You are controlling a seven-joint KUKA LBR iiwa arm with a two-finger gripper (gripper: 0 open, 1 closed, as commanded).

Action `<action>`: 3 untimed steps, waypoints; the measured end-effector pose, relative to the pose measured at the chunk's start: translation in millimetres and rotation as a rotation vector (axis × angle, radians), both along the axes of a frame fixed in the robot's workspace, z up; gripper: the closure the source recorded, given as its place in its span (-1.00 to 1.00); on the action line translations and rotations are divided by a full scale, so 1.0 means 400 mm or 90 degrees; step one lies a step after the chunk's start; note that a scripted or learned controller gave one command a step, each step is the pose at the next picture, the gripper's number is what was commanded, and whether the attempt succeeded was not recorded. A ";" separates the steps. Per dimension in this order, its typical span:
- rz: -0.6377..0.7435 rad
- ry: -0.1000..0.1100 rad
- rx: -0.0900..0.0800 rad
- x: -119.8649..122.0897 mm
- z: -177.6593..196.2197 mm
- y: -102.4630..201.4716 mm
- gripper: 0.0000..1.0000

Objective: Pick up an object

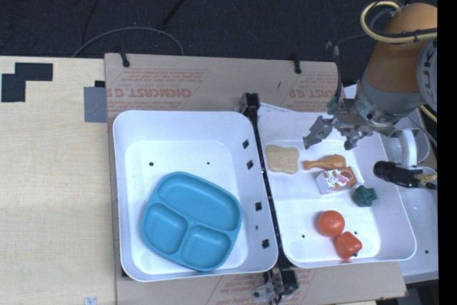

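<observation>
- On the left, a blue divided plate (191, 220) with 3 compartments is seen lying in the left bin (136, 131); nothing else is seen in that bin.
- In the right bin (400, 225), a pale bread slice (282, 159) is seen nearest the divider, with a tan drumstick-shaped toy (325, 163) just beside it and a small red-and-white packet (335, 180) just below the drumstick.
- Lower down, an orange-red tomato (330, 223) and a red piece (348, 245) are seen touching or nearly so; a small green item (365, 195) lies apart to their right.
- The gripper (334, 133) is seen above the far part of the right bin, its 2 fingers spread apart and nothing between them; no object is lifted.
- The drumstick-shaped toy is judged the likeliest target, lying closest beneath the fingers; it looks slim, smooth and rounded, with a narrow end pointing left.
- A miss could be caused by the drumstick's slim, rounded form: it may roll or slide out as the fingers close.
- A double grasp or a nudge could be caused by crowding, since the bread slice and the packet lie so near the drumstick.
- A finger could be set down on the packet, tipping it instead of clearing it.
</observation>
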State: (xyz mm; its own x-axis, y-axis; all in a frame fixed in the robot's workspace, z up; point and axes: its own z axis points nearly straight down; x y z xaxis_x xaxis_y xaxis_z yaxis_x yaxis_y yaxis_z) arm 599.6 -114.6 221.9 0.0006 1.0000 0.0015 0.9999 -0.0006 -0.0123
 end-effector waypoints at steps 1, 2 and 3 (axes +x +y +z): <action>0.001 -0.007 -0.001 0.006 0.014 -0.001 -1.00; 0.000 -0.002 0.000 0.009 -0.146 -0.004 -1.00; 0.000 -0.003 0.000 0.029 -0.291 -0.006 -1.00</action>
State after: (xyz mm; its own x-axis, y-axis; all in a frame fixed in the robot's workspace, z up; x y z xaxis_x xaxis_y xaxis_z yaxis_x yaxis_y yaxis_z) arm 611.1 -117.0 105.6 0.0009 1.0000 0.0012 1.0000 -0.0009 -0.0073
